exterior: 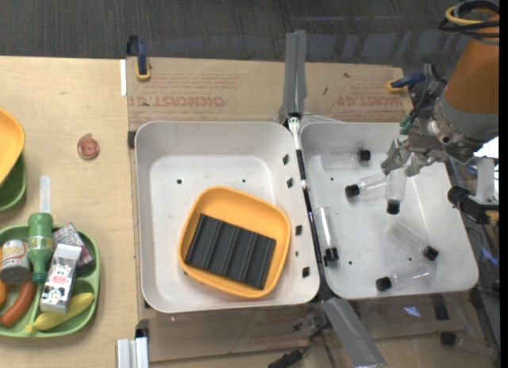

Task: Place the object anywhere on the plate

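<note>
The arm (475, 81) runs off the right edge. A yellow bowl (8, 148) is cut by the left edge. The clear tubes (409, 238) nearly vanish against the right bin (452, 275).

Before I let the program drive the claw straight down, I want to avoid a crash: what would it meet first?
Most likely the clear tube standing just under the claw, its black cap at the lower end. Below that lies the right bin floor. Depth is hard to judge from this slanted view.
</note>
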You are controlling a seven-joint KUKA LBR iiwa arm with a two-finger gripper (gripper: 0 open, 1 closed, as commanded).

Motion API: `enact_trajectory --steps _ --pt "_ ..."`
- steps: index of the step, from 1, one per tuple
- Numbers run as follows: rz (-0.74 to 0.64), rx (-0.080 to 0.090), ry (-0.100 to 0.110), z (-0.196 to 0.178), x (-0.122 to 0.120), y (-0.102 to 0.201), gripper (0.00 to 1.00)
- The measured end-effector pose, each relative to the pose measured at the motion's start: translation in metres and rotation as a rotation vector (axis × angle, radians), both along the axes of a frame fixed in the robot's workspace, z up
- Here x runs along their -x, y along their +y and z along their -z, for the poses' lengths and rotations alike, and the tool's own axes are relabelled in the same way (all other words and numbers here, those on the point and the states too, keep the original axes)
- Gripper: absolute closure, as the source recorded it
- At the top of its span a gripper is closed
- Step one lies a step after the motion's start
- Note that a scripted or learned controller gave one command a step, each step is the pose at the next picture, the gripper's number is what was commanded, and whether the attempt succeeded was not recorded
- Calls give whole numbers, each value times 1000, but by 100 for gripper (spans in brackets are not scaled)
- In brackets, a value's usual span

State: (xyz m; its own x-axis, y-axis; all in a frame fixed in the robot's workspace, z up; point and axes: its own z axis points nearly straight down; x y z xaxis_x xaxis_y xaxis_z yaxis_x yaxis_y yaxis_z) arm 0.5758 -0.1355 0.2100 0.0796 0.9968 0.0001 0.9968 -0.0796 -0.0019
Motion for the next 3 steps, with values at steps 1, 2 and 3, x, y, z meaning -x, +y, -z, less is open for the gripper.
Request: enact_trajectory --steps 1,2,3 --pt "-82 0 2 30 42 37 100" --pt "-82 0 2 30 42 37 0" --pt "-124 0 0 18 82 -12 0"
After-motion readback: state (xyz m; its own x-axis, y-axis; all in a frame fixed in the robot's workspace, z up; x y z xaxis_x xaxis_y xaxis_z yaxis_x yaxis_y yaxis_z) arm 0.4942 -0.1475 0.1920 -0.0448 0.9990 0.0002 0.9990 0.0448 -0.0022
